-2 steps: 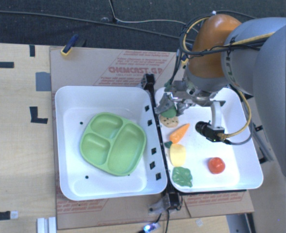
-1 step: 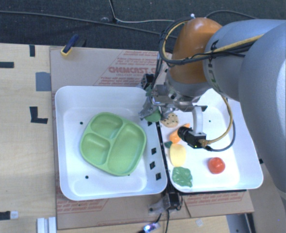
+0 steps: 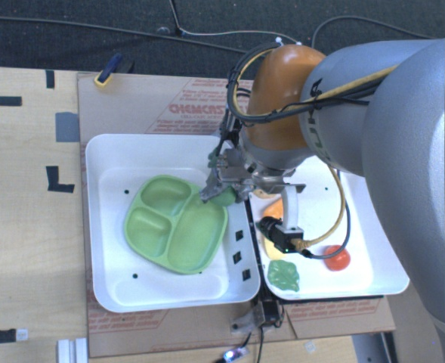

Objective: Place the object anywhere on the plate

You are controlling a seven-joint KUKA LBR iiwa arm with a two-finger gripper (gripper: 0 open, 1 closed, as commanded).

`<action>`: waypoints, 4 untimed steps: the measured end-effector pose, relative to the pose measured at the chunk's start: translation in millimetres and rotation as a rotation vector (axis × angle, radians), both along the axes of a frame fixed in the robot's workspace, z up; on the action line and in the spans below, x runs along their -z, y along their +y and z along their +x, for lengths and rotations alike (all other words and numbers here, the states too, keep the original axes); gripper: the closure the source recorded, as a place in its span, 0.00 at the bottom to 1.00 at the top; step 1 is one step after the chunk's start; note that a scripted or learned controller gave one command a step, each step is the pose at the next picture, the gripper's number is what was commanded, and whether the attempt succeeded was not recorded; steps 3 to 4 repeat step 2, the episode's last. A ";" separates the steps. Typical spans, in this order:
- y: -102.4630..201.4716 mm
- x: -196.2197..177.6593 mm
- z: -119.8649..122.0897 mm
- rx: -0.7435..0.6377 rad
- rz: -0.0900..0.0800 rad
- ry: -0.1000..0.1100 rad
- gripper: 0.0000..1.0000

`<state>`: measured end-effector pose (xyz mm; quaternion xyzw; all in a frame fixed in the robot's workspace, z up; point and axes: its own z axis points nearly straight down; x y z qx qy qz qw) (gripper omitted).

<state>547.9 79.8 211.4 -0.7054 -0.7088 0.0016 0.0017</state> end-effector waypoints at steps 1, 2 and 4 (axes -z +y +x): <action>55.9 2.2 -22.9 -0.003 0.001 0.000 1.00; 52.5 2.0 -21.7 0.002 -0.001 -0.002 0.00; 52.5 2.0 -21.7 0.002 -0.001 -0.002 0.00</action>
